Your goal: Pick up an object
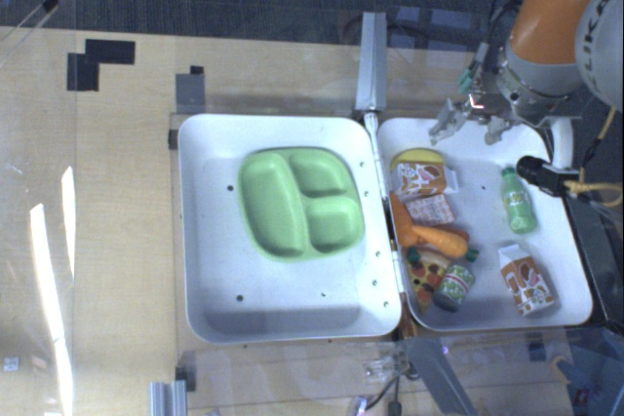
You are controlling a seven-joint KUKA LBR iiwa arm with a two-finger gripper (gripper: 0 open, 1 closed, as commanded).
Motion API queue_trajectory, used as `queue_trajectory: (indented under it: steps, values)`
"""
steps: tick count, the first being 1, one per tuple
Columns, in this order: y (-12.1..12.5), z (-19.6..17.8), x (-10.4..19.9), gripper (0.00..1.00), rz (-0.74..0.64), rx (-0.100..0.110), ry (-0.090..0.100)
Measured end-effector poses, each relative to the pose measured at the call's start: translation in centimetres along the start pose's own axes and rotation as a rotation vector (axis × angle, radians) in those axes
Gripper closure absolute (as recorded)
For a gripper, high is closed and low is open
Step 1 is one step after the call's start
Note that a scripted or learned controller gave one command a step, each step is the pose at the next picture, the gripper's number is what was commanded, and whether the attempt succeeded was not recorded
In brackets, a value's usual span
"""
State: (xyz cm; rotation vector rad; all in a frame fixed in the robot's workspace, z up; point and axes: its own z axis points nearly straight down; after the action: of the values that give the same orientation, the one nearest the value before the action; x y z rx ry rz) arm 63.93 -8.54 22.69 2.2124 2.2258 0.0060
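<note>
My gripper (pixel 469 126) hangs over the far edge of the right bin (pixel 577 253), open, with nothing between its fingers. Below it in that bin lie a yellow-rimmed snack packet (pixel 421 175), a small pale packet (pixel 430 208), an orange carrot (pixel 441 238) and a green can (pixel 454 283). A green bottle (pixel 518 201) lies toward the bin's right side. An orange and white carton (pixel 526 280) sits near the front right corner. The gripper touches none of them.
The left bin (pixel 210 287) holds a green divided tray (pixel 300 202). A metal rail (pixel 370 63) runs between the bins at the back. A dark card with coloured dots (pixel 420 268) lies beside the can.
</note>
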Motion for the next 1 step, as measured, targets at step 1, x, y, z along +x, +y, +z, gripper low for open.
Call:
queue_trajectory:
  steps: [1]
  values:
    - [0.16,12.1,-2.68,0.0,-0.064,-0.007,-0.001]
